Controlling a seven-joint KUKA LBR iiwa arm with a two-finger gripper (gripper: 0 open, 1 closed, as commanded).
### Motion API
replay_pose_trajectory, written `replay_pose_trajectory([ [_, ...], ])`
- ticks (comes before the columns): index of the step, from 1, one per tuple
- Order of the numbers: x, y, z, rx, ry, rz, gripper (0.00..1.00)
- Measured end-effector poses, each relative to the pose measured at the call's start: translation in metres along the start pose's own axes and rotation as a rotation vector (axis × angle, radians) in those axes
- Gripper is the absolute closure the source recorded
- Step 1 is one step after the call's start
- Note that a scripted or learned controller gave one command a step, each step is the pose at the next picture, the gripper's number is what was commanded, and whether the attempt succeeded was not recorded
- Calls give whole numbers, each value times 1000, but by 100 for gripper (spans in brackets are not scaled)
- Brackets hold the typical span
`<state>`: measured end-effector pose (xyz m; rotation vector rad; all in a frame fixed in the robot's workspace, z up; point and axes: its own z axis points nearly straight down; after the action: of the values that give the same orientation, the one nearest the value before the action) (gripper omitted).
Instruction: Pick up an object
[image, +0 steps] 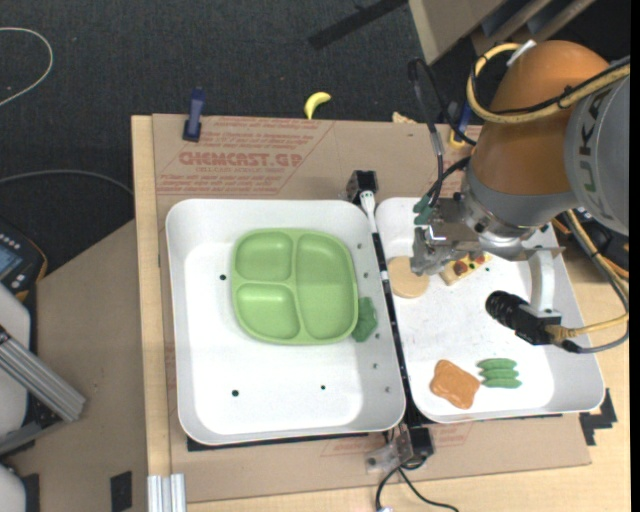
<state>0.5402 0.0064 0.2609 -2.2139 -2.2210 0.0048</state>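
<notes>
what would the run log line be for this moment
arm: over right bin | gripper: low beside tan disc | grasp: none seen | left bin: green divided plate

Over in the right bin (575, 395) lie the loose pieces. A flat tan disc (408, 279) sits by the bin's left wall. Toward the front there's an orange toast-like slab (453, 384), lying flat and a bit skewed — just beside it, a green pea pod (499, 373). A small brown-and-red bit (465, 267) shows beside the disc, too small to make out.
</notes>
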Motion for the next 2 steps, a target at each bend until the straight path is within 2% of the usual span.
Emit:
replay_pose_trajectory([
  [1,-2,-20,-244,-29,-1,1,100],
  [2,36,-41,-151,3,-2,-1,100],
])
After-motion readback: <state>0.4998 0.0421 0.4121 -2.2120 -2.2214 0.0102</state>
